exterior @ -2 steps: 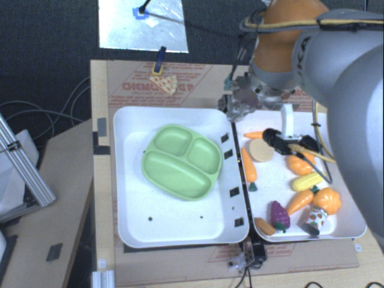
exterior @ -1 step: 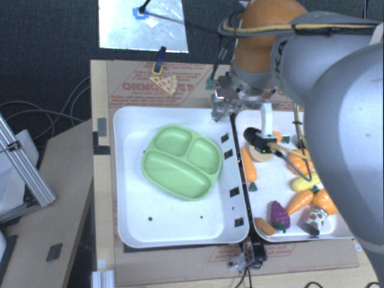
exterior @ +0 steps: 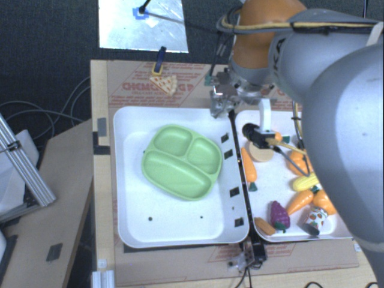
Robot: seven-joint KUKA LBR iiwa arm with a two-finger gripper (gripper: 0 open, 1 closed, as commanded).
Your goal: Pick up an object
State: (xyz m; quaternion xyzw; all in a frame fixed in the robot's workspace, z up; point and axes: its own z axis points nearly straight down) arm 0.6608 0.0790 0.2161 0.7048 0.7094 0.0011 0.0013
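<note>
Orange carrot (exterior: 249, 164) is the loose piece lying closest to my gripper (exterior: 221, 105), just below it and slightly right in the frame, along the near wall of the white bin on the right (exterior: 271, 185). The gripper hangs at upper centre, over the far rim where the two bins meet. From this slant I cannot tell whether it is spread or pressed together, and I see nothing pinched in it. Above it the wrist rises to the orange band (exterior: 264, 17), and the grey arm (exterior: 336, 101) covers the right side of the frame.

Beside the carrot's upper end sits a round tan disc (exterior: 261, 155). Further right lie an orange tong-like piece (exterior: 295, 159) and a yellow piece (exterior: 303, 182). Toward the lower edge of that bin I see a purple bunch (exterior: 279, 213), a small brown piece (exterior: 264, 225) touching it, two more orange pieces (exterior: 299, 201) and a white-and-red piece (exterior: 315, 219).

The white bin on the left (exterior: 129, 179) holds a green divided plate (exterior: 182, 161), lying flat near its middle. Both bins rest on cardboard (exterior: 129, 86), where a small yellow and blue item (exterior: 162, 74) lies behind the left bin. A silvery sheet (exterior: 126, 20) is at upper left.
</note>
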